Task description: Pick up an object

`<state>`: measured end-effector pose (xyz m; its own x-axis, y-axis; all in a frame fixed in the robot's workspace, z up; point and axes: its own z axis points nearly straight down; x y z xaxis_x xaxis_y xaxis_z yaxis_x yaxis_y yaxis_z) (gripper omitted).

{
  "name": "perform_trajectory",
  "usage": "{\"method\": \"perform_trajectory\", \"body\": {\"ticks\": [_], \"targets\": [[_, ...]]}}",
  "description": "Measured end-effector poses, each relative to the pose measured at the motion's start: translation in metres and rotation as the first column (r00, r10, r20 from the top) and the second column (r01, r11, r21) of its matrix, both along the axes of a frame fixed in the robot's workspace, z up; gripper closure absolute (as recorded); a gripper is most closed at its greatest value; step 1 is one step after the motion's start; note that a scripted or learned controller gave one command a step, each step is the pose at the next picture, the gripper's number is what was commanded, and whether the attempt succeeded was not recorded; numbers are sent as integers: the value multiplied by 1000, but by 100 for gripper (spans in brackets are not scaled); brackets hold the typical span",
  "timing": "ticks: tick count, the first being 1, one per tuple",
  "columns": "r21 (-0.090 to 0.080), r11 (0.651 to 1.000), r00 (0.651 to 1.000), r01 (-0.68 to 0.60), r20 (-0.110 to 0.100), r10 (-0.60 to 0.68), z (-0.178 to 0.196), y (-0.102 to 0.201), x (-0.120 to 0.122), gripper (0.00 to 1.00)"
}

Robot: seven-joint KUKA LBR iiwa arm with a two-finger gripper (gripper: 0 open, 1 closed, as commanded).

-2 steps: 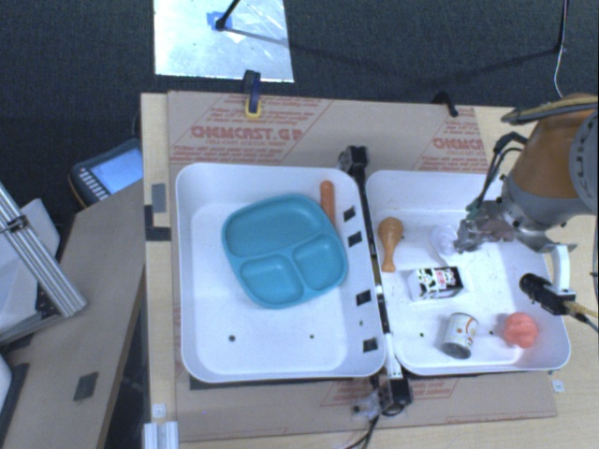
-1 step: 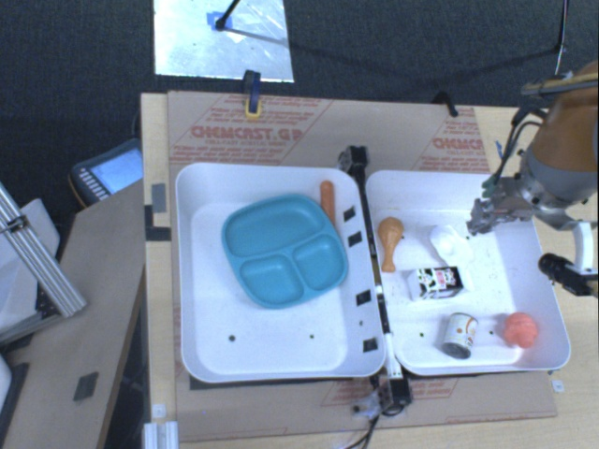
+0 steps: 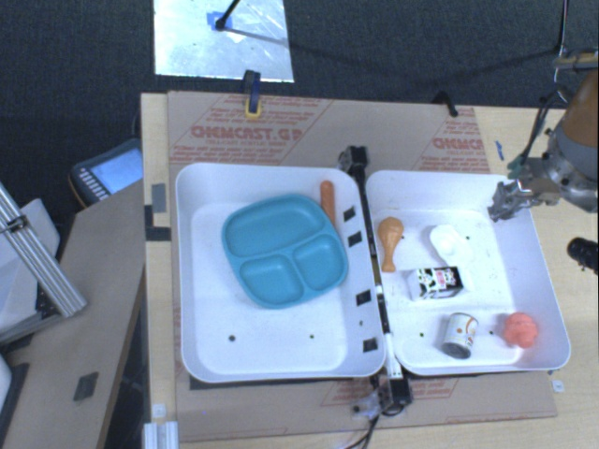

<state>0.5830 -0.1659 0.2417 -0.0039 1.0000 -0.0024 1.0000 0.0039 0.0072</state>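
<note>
The right bin [image 3: 524, 251] holds a tan chicken-leg toy [image 3: 389, 239], a white lump [image 3: 447, 240], a small black-and-white carton [image 3: 437, 282], a small tin can on its side [image 3: 459, 334] and a pink ball [image 3: 521, 329]. My gripper [image 3: 508, 199] hangs over the bin's far right corner, above and to the right of the white lump. Nothing shows between its fingers. The grey arm [image 3: 576, 148] enters from the right edge.
The left bin [image 3: 211, 344] holds a blue divided plate [image 3: 284, 249] and an orange sausage-like toy [image 3: 328, 200] by the divider. A black clip rail [image 3: 367, 260] runs between the bins. A yellow clamp [image 3: 253, 96] sits behind them.
</note>
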Motion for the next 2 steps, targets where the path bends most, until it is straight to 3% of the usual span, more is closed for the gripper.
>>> {"method": "perform_trajectory", "body": {"ticks": [1,2], "targets": [[1,1000,1000,-1,-4,1,15,0,1,100],[4,1000,1000,-7,-5,7,16,62,6,100]]}}
